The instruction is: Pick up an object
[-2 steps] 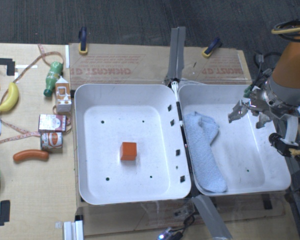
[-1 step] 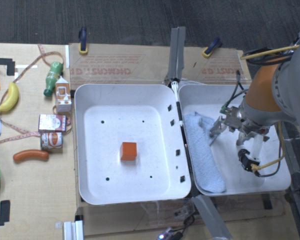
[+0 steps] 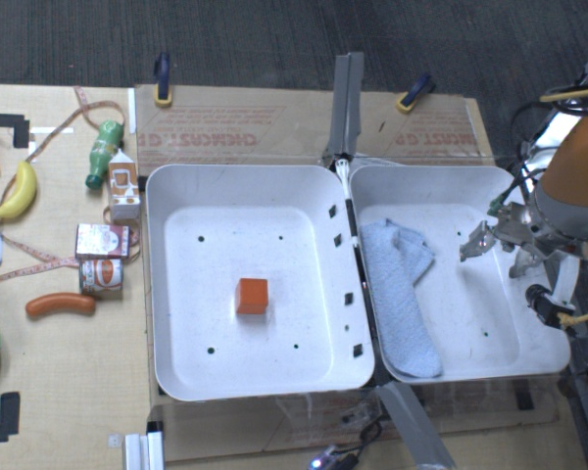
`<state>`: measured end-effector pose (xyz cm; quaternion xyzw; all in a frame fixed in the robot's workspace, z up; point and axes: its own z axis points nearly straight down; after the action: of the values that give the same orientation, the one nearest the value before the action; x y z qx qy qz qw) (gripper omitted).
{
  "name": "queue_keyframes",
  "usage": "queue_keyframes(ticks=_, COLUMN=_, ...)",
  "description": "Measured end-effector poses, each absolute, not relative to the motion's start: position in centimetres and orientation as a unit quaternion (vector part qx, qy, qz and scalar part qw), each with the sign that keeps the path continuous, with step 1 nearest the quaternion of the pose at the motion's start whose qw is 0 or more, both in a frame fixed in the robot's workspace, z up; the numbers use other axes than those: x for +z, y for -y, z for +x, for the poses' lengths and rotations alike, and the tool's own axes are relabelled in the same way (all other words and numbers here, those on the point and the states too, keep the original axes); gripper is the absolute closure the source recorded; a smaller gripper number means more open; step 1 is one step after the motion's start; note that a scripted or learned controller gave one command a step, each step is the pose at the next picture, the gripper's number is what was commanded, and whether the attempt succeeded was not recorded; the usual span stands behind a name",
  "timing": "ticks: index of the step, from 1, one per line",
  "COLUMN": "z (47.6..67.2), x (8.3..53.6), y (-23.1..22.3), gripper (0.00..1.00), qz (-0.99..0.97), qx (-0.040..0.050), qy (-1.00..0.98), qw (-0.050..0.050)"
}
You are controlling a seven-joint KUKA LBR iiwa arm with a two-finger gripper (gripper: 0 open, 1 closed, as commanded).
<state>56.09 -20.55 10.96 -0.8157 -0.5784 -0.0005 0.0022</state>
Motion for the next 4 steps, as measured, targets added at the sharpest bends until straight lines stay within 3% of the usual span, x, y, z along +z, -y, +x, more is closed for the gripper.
queue_keyframes(ticks=1, z=59.9, x=9.1, y=15.4, gripper=0.00, qz=-0.841, qx=0.0010, qy=0.541, qw=0.000)
queue_keyframes(ticks=2, z=63.9, x=16.7, y=20.0, gripper=0.00, qz=-0.836, qx=0.0005, qy=0.548, qw=-0.001)
queue_keyframes(ticks=3, z=63.2, x=9.9, y=12.2, gripper=0.00, qz=-0.853, qx=0.0018, qy=0.522, qw=0.001)
queue_keyframes(ticks=4, z=58.2, x=11.7, y=20.4, gripper=0.00, qz=-0.792, qx=0.0006, qy=0.610, qw=0.000)
